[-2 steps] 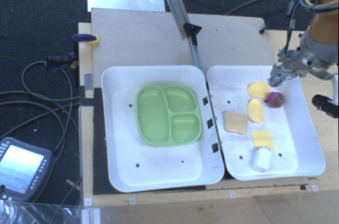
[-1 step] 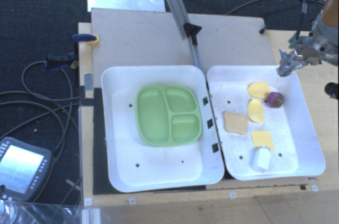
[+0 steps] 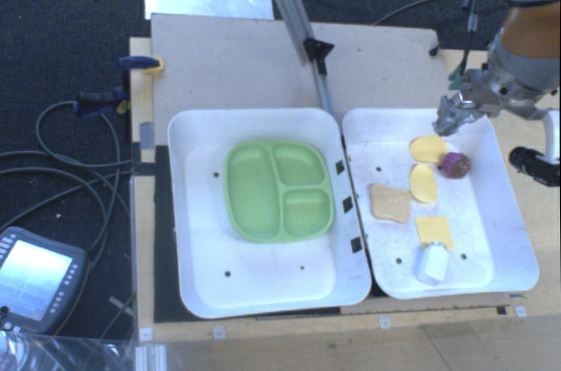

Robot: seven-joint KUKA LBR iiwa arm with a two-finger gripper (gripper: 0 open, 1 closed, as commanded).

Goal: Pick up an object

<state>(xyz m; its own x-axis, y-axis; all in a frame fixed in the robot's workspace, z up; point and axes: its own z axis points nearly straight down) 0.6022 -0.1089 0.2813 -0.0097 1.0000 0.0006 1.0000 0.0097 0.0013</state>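
Gripper [image 3: 445,118] sits over the far part of the right bin [image 3: 517,220], hanging from the grey wrist w/ the orange band above it. Finger state: can't tell, the tip is small and blurred at this angle. Nothing visible between the tips. The tip reads as just above or at the far edge of the upper yellow slice [image 3: 428,149]; contact can't be confirmed from this slant.

Objs in the right bin, relative to the gripper:
- upper yellow slice: directly below the tip in the pic, nearest item.
- purple round piece [image 3: 454,165]: just beside that slice, on its right, a bit nearer the camera than the gripper.
- second yellow slice [image 3: 423,182]: below the first, standing more on end in the pic, close to the purple piece.
- tan bread-like piece [image 3: 390,203]: left of the second slice, near the bin's inner wall.
- yellow square piece [image 3: 434,230]: nearer the camera, apart from the gripper.
- white small block [image 3: 432,264]: touching or just beside the yellow square, closest to the near rim, furthest from the gripper.

Left bin [image 3: 197,273] holds a green divided plate [image 3: 279,189] w/ three compartments, roughly centred, well apart from the gripper.

Metal pole [image 3: 289,1] slants across the board behind the bins. Pendant w/ lit screen [image 3: 39,273] lies on the floor at lower left, cables around it.
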